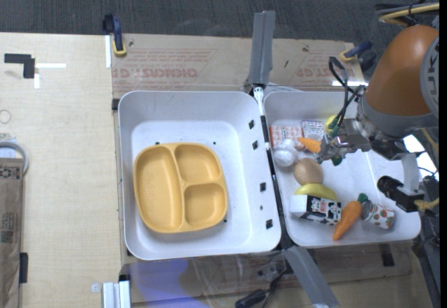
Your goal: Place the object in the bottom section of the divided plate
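The cardboard sheet lying behind the bins in the upper middle of the frame carries red printing, seen upside down, that reads roughly "CHEMCAST GP"; part of it is hard to make out. The small box at the lower edge of the right bin has a black-and-white cow pattern, and the packet near that bin's upper left has red-and-white print too small to read. The yellow divided plate lies in the left bin, toward its left side, with white floor open above it, to its right and below it; its three sections hold nothing. In the right bin, things crowd the left half: a white ball, a brown potato, a yellow banana-like piece, a large carrot just right of the box, a small carrot near the packet, and a small can by the lower right corner. The right half of that bin is mostly bare. The gripper hangs just right of the small carrot and above the potato, its fingers slightly apart with nothing between them.
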You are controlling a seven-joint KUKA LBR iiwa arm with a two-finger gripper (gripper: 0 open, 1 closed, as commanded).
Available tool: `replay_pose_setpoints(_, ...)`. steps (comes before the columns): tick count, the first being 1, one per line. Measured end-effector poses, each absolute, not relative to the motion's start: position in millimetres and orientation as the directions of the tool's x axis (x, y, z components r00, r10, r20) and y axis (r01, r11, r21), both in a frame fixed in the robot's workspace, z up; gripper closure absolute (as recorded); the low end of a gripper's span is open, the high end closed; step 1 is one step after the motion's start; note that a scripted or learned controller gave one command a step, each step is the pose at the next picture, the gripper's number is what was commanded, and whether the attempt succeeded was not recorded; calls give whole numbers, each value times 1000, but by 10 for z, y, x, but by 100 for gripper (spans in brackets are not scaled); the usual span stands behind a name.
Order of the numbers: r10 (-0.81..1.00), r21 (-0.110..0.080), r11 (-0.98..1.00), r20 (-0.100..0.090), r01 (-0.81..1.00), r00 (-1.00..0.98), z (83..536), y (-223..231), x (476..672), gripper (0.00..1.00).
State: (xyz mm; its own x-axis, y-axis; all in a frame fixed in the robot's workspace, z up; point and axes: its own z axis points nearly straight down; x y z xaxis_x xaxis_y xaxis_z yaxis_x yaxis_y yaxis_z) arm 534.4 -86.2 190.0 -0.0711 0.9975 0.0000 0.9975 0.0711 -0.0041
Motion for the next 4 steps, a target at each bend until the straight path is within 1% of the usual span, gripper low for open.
replay_pose_setpoints(1,924,-11,383,1,924,-383,1901,-313,5075,100)
replay_pose_setpoints(2,782,-2,623,0,782,-623,1907,438,5008,100)
replay_pose_setpoints(3,769,-3,639,0,769,-639,2096,981,5339,100)
replay_pose_setpoints(4,839,-4,545,-1,839,-545,2093,1569,5716,100)
